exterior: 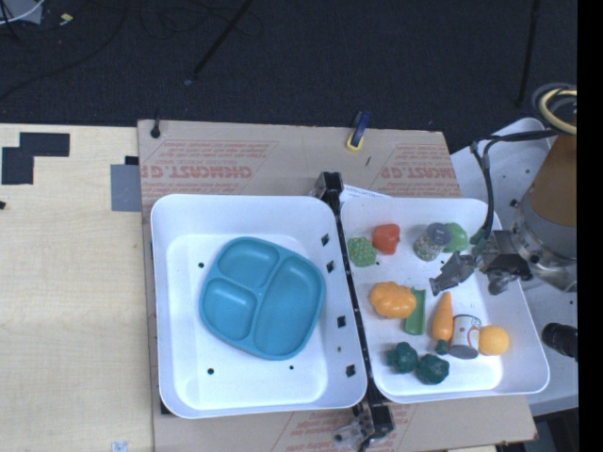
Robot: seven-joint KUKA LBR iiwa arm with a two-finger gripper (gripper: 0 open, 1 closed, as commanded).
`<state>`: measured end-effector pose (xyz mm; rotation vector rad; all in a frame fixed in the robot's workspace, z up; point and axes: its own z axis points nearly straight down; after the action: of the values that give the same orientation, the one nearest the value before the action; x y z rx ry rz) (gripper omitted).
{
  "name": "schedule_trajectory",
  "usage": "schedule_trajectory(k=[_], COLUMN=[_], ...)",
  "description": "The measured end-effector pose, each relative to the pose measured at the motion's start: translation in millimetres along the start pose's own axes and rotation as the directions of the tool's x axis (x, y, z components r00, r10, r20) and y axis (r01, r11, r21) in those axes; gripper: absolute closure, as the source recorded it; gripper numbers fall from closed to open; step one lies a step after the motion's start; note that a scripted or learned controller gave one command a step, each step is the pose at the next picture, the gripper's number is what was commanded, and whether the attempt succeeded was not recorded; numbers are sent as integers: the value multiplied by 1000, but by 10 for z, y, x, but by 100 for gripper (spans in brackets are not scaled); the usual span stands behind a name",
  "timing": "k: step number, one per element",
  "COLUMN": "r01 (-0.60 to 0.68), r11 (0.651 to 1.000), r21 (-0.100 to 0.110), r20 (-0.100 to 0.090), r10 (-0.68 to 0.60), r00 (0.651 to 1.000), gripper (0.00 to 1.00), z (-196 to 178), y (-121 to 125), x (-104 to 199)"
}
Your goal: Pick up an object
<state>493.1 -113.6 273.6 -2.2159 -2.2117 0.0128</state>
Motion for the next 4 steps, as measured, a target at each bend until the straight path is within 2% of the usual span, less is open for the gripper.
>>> schedule_trajectory(k=[1,2,4], r01=[2,3,2], r11=[1000,1000,1000], r21=[-12,-5,-4], r20=[2,0,-1], r10=[-2,-3,-2], r00=[1000,1000,1000], gripper=[0,0,0], z=[-56,414,1311], y=[17,20,-76], x=[-1,90,62])
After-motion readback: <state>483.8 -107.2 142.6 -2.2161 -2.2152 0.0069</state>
